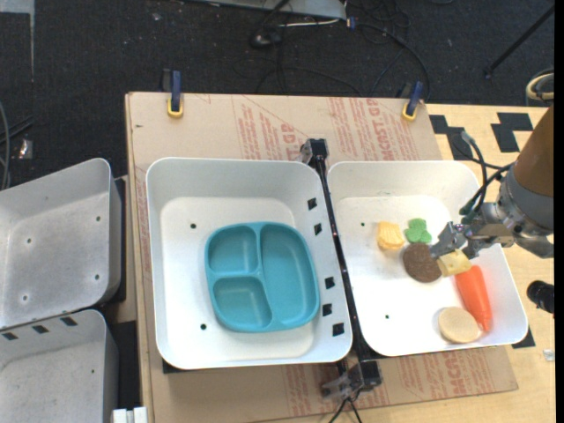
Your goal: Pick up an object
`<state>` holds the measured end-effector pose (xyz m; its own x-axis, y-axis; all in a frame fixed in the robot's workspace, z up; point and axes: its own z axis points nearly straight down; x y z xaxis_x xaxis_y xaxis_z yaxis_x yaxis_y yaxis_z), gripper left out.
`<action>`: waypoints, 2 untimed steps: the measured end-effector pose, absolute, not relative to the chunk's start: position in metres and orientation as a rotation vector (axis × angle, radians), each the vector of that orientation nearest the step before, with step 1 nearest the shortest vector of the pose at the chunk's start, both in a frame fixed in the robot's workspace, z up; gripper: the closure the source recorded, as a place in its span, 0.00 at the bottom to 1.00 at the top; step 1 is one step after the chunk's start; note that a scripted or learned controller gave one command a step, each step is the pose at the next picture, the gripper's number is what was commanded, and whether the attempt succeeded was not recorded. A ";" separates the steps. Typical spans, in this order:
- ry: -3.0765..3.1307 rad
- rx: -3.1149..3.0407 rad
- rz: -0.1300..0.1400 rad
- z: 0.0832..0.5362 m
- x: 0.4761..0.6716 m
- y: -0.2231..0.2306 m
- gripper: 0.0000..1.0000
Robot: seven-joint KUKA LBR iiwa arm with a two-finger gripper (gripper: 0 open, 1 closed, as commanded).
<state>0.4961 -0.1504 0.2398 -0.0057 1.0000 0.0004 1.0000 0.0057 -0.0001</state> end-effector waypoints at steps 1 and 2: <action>-2.230 -2.211 -0.002 0.242 0.504 -0.087 1.00; -2.228 -2.212 0.001 0.230 0.508 -0.030 1.00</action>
<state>0.5085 -0.0295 0.2303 -0.0073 1.0000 0.0011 1.0000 0.0073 -0.0018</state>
